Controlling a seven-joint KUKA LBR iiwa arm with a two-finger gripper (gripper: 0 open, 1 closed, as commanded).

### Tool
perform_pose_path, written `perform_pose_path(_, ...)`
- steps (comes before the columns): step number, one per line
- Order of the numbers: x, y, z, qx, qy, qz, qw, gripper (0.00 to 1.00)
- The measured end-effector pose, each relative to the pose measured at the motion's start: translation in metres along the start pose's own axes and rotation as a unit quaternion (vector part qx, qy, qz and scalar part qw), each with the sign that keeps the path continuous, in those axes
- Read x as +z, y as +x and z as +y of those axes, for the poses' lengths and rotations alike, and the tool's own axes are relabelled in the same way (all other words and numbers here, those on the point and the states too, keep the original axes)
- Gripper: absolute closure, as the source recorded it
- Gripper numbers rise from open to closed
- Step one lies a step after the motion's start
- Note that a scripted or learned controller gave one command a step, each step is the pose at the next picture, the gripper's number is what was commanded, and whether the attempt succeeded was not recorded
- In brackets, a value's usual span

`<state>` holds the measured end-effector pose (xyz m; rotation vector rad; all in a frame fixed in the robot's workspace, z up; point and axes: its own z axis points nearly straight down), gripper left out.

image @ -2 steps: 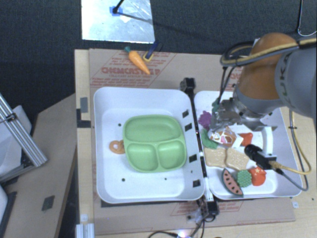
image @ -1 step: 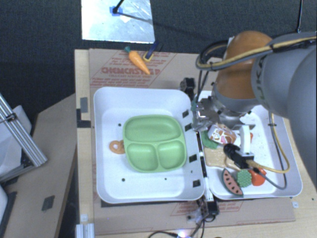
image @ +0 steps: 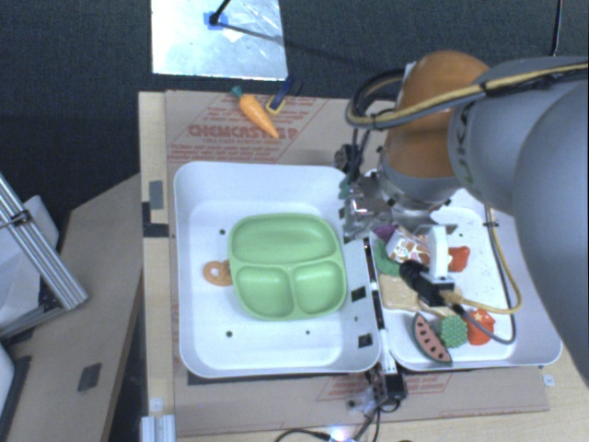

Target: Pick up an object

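My gripper [image: 398,239] hangs low over the left part of the right bin [image: 515,348], below the orange band of the arm. Right under it lies a small purple and white packet [image: 405,248], beside a green piece [image: 387,267]. A tan bread slice [image: 398,292] rests just in front of them. Nearer the front are a watermelon slice [image: 432,337], a green leafy toy [image: 453,329] and an orange-red piece [image: 479,326]. A red piece [image: 458,258] lies to the right of the gripper. The arm hides the back of this bin.
The left bin [image: 198,247] holds a green divided plate [image: 285,265] and a small orange ring-shaped toy [image: 217,273] at its left. A toy carrot [image: 259,115] lies on the cardboard behind the bins, near a foil sheet [image: 218,26].
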<state>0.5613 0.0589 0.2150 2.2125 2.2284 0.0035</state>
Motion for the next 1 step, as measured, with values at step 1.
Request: perform_pose_path(1, -0.0015, -0.0089, 0.0060, 0.003, 0.000, 0.000, 1.0000, 1.00)
